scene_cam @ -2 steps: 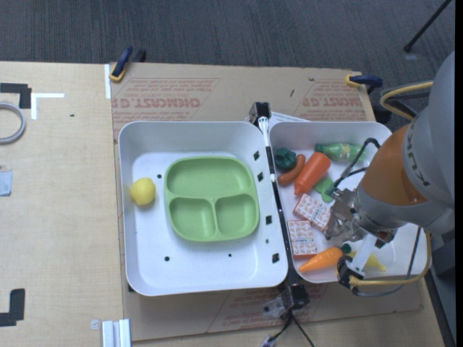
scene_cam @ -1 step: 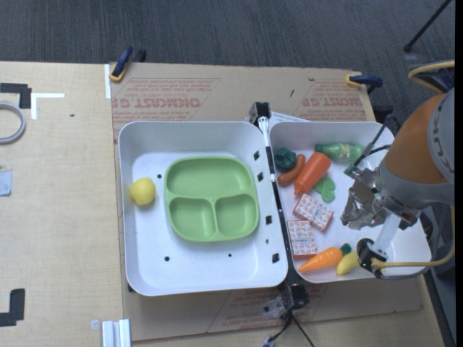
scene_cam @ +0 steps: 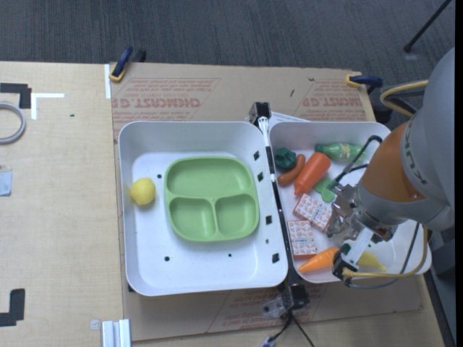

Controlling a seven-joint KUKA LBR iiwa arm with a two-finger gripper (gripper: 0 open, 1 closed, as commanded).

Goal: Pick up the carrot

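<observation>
bright, even overhead light; soft shadows fall inside the left bin along its walls. slight glare on white plastic. mild softness throughout, little edge distortion.

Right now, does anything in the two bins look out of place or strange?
Nothing looks spilled or broken. The toys lie crowded in the right bin, one carrot at its near edge beside the gripper and a larger carrot farther back. Only the lemon lies apart, on the left bin's floor beside the green divided plate.
</observation>
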